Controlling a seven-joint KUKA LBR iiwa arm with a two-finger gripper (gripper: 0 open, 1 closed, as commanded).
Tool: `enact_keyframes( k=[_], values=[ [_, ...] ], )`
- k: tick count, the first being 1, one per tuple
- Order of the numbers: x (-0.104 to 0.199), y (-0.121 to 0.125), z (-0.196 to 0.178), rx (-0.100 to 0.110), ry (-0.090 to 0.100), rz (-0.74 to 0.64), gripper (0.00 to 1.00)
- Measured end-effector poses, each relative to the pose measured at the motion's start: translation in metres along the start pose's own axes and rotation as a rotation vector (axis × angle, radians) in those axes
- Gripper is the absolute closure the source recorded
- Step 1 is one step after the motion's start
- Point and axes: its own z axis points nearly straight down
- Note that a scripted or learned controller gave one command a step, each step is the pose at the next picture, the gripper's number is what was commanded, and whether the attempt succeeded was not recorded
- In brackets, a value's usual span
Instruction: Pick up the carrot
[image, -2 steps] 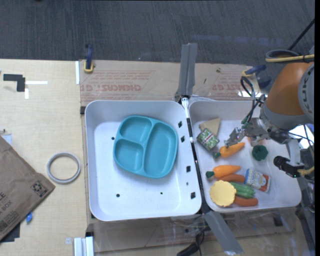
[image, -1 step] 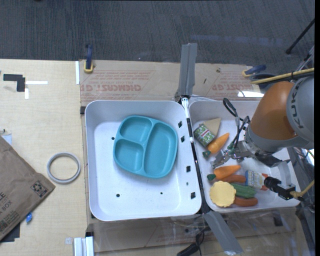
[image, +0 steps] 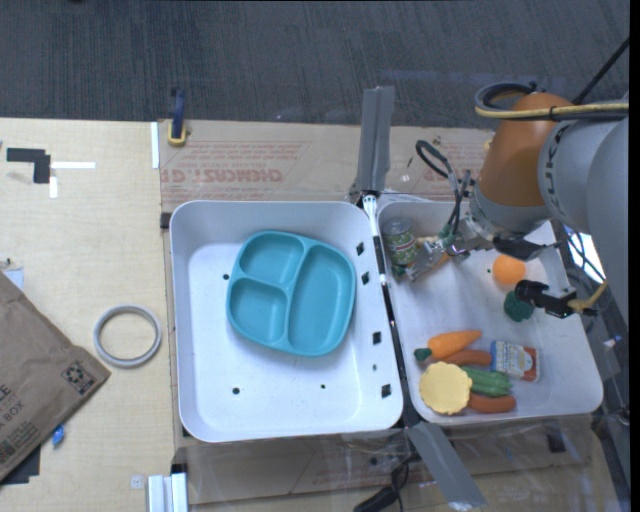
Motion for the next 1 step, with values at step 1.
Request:
enact_keyframes(
  k=[1],
  values=[
    [0.0098,-0.1060,0.0009,0.003,0.002,0.145,0.00]
  ],
)
